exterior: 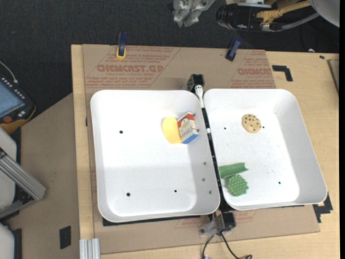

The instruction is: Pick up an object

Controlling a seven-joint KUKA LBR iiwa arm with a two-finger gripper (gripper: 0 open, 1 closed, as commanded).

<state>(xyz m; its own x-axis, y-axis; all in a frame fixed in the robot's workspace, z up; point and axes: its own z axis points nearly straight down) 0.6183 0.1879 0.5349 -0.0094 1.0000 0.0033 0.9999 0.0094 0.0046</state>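
Note:
In the left bin [145, 161], near its right wall, a flat yellow piece [170, 130] lies against a small red, white and blue carton [188, 128]. The right bin [280, 144] holds a round tan cookie [251, 123] in its upper middle and a green broccoli-like toy [235, 179] near its lower left corner. My gripper [192, 8] hangs high at the top of the view, beyond the far edge of the bench and away from both bins, with nothing seen in it.
The bins meet at a central divider [206, 144]. Blue clamps [122, 45] [234, 48] sit on the brown board's far edge. Black cables and hoses [253, 15] lie beside the gripper. An aluminium rail [19, 171] stands at the left.

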